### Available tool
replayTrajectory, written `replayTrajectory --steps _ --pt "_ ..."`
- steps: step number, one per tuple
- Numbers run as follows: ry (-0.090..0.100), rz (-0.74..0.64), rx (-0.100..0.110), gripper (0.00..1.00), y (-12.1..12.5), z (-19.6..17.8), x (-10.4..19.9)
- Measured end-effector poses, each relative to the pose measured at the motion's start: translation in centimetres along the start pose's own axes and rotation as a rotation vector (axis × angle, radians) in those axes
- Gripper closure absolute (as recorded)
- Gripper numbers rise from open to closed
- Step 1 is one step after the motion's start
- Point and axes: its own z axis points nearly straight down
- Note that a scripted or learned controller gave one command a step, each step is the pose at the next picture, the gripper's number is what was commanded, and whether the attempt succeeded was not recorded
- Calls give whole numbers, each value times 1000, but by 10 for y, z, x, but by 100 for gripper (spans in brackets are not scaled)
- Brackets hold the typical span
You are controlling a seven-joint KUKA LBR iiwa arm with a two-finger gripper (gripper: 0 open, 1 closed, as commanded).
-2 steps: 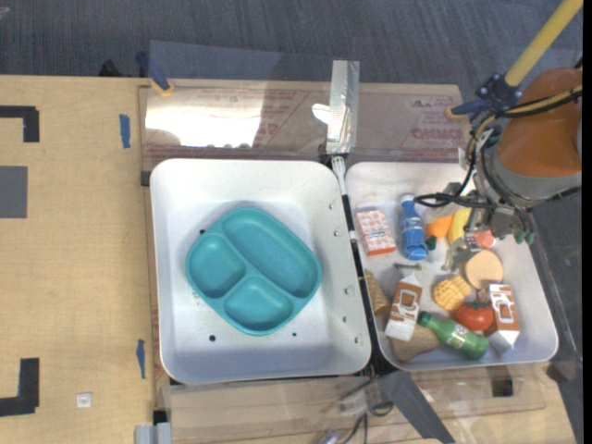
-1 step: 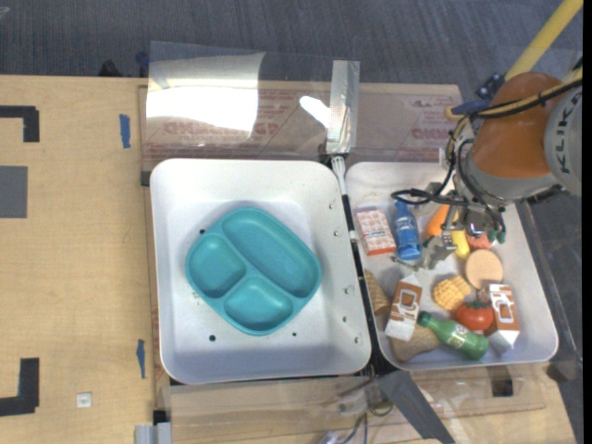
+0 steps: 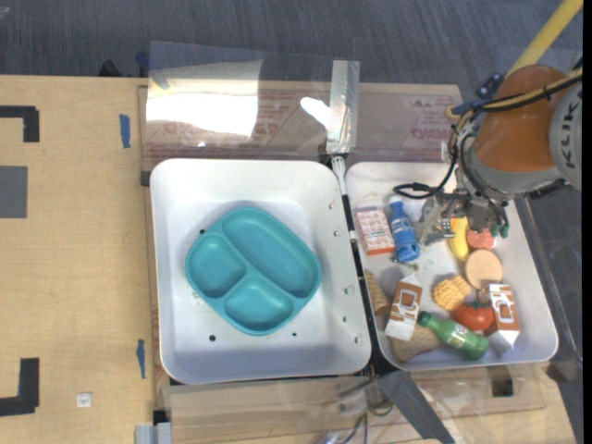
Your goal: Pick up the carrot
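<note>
The teal tray is looking like smooth matt plastic; the white bins are showing a dull sheen; the bench at nine o'clock is appearing as matt wood.

You saw a teal divided plate in the white left bin. In the white right bin lay a blue bottle, a green bottle, a red tomato, a yellow banana and a red-and-white carton. The desk was tan with black marks.
</note>
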Motion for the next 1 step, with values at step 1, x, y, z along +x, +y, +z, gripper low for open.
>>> replayTrajectory --steps 1 --pt "0 9 1 100 2 -86 -18"
